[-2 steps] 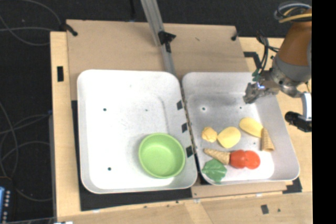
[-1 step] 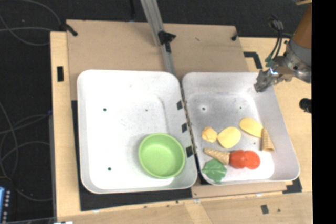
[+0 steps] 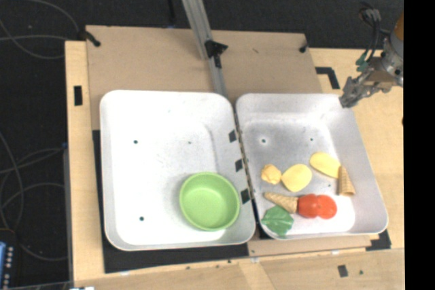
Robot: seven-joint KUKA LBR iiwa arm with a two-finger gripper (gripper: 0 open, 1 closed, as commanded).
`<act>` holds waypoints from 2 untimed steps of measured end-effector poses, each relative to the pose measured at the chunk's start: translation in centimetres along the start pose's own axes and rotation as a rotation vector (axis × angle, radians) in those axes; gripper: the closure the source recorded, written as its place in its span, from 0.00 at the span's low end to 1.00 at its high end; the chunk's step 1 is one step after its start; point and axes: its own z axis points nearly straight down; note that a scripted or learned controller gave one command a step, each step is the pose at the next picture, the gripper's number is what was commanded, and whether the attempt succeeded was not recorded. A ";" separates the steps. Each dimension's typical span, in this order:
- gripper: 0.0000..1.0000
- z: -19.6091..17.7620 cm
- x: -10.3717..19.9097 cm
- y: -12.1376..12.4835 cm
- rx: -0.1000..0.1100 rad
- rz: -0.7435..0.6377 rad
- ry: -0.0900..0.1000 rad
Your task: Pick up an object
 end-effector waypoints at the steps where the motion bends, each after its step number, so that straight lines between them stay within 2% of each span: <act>1: 1.00 0.4 5.3 1.7 0.004 -0.002 0.001; 2: 1.00 1.4 10.4 3.0 0.007 -0.002 0.001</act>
